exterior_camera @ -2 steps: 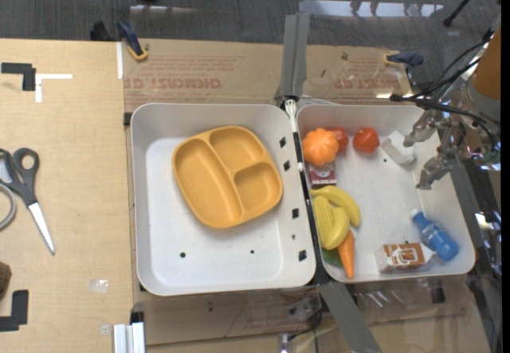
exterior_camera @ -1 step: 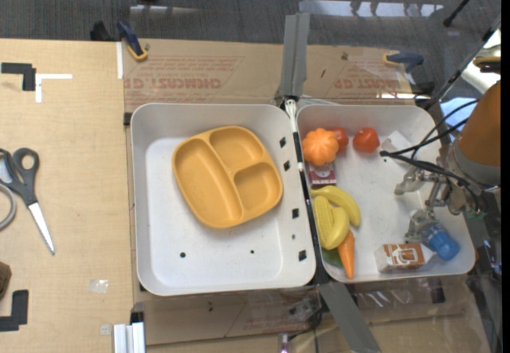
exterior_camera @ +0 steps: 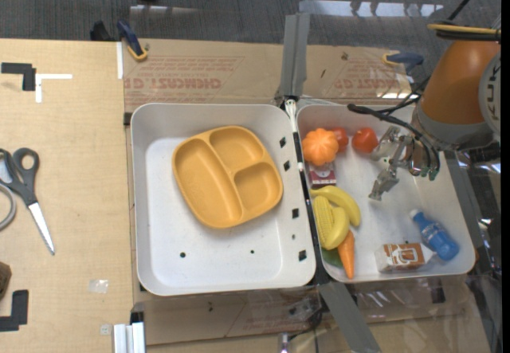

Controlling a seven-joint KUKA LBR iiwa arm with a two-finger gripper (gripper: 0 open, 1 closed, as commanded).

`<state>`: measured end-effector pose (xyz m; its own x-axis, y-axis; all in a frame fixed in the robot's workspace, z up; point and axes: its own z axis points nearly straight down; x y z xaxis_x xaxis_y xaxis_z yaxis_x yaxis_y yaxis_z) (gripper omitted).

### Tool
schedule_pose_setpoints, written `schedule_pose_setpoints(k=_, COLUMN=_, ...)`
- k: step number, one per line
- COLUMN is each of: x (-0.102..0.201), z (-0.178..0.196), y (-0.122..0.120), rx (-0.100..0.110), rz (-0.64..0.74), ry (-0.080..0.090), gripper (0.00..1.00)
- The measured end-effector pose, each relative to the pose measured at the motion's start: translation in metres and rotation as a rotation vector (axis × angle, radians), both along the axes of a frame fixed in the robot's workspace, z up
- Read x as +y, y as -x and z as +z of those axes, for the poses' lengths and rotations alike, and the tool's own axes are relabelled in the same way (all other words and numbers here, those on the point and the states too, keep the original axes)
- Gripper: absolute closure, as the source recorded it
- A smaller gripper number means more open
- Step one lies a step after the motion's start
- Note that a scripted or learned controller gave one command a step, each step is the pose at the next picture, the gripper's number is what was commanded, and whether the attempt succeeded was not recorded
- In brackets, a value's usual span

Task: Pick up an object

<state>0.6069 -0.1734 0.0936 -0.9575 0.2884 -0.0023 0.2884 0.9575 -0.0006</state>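
Note:
My gripper hangs over a bare patch of the right bin, with nothing seen in it. Left of it lie an orange fruit, a small red and white box, a yellow banana, a corn cob and a carrot. A red tomato sits just up and left of the gripper. A blue bottle and a brown carton lie below and to its right.
The left bin holds a yellow divided plate. Scissors lie on the wooden bench at far left. The arm's orange band stands over the right bin's back right corner.

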Motion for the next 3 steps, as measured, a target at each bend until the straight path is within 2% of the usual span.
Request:
schedule_pose_setpoints(k=1, x=-0.049, z=0.0, y=0.057, rx=-0.002, rz=0.007, ry=0.0, gripper=0.0)
schedule_pose_setpoints(k=2, x=-0.048, z=0.01, y=0.055, rx=-0.006, rz=0.011, ry=0.002, gripper=1.0)
schedule_pose_setpoints(k=3, x=-0.047, z=0.01, y=0.055, rx=-0.006, rz=0.011, ry=0.002, gripper=0.0)
